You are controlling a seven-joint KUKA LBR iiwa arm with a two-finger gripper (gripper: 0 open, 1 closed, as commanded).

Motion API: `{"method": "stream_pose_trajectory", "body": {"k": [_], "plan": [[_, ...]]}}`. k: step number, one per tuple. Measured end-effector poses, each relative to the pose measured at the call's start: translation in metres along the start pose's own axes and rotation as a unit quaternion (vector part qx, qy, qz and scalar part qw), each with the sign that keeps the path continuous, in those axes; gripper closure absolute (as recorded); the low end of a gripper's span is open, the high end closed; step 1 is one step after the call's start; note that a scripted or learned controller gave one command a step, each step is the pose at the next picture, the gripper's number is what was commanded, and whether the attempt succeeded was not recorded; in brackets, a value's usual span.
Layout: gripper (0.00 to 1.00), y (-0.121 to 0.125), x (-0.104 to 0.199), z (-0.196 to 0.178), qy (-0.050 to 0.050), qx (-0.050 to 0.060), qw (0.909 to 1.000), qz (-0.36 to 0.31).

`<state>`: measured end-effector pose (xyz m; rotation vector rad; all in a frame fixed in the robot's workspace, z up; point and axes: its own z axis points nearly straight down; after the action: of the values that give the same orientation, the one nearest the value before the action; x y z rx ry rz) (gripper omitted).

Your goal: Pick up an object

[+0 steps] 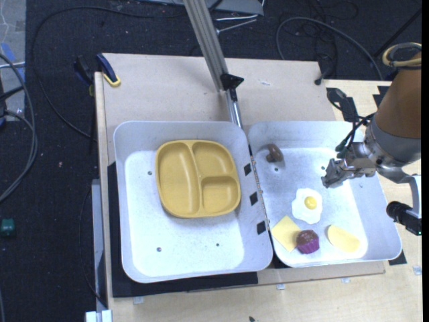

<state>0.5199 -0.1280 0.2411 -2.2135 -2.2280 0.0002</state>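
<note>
In the right bin (375,200) lie a fried egg (308,205), a flat yellow cheese slice (285,233), a purple round object (308,241), a pale yellow lemon-like piece (344,238) and a small brown object (273,153) near the far left corner. My gripper (333,174) hangs over the right bin, just up and right of the fried egg, with nothing seen between its fingers. The grey arm with its orange band reaches in from the right.
The left bin (134,200) holds a yellow divided tray (198,178). A metal pole (208,35) slants down to the seam between the bins. Black clips sit along the seam. Cables lie on the dark floor around the bench.
</note>
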Motion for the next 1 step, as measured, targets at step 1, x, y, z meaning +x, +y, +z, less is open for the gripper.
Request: {"method": "stream_pose_trajectory", "body": {"k": [1], "plan": [[1.0, 0.0083, 0.055, 0.0115, 0.0, 0.0, 1.0, 0.0]]}}
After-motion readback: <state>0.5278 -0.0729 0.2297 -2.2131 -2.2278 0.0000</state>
